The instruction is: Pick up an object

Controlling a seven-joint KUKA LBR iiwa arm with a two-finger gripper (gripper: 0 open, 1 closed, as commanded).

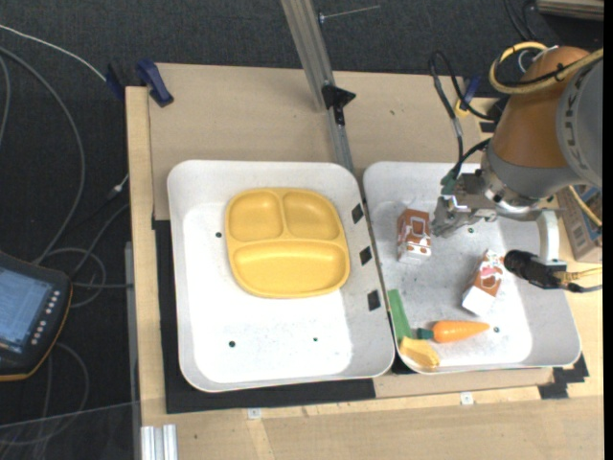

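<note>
You see the little brown carton right beside the pincer, on its left. It looks light and stiff, maybe a bit slippery. Grab it across its flat sides. You cannot tell if the pincer is spread or pressed together; the arm hides it. Farther off lie another carton and a toy carrot.

The claw is looking too small to judge its fingers; behind it, the arm is running off the right edge.
</note>
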